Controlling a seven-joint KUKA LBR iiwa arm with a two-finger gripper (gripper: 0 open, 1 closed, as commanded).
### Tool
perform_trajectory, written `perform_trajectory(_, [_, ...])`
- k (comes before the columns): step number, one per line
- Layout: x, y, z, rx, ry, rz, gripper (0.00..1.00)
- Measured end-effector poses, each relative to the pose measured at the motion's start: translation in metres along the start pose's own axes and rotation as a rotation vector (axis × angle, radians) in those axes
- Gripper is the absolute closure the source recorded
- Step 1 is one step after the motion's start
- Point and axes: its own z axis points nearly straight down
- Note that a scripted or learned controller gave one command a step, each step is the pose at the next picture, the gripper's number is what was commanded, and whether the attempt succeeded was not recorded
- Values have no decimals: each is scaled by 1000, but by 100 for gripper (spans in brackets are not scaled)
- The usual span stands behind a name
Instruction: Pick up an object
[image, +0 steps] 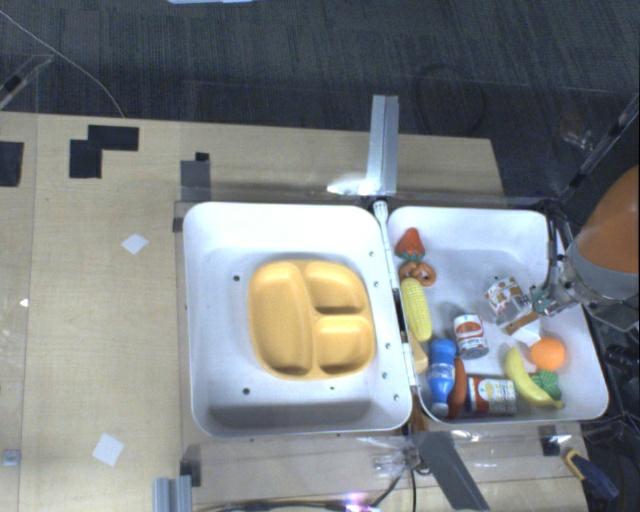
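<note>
Hand (545, 298), its opening impossible to tell, is seen low at the right bin (470, 225) rim beside the small printed packet (505, 294); approach judged underway, with descent and closure onto it required next.

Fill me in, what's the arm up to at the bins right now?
The grey KUKA arm with the orange band reaches in from the right over the right white bin. Its gripper sits low at that bin's right side, beside a small patterned packet and above a round orange fruit and a yellow banana. Nothing is visibly held. The left white bin holds a yellow divided tray, untouched.
</note>
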Motion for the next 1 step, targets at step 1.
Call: perform_trajectory(1, [0,0,1,1,1,0,0])
